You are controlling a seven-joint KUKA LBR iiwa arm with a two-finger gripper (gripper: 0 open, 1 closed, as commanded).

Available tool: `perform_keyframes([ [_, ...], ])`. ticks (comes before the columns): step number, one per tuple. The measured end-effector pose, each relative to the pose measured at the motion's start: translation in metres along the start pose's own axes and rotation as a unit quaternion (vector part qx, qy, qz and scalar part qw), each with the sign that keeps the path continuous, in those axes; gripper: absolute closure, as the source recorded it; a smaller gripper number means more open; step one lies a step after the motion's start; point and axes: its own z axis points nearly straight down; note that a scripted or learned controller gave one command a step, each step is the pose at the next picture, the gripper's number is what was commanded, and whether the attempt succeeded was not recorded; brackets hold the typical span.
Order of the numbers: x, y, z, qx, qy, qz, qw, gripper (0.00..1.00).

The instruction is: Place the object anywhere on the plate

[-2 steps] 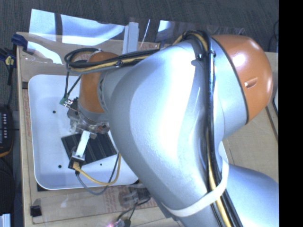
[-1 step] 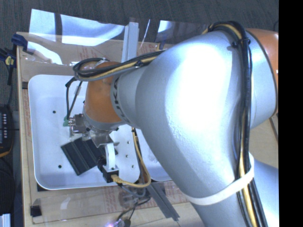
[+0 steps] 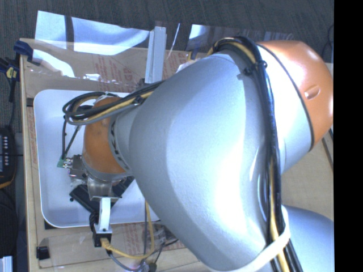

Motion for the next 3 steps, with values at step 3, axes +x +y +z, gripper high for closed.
perform_keyframes([
  [3, 0.016, 0.039, -0.002, 0.005, -0.003, 0.053, 0.9986, 1.00],
])
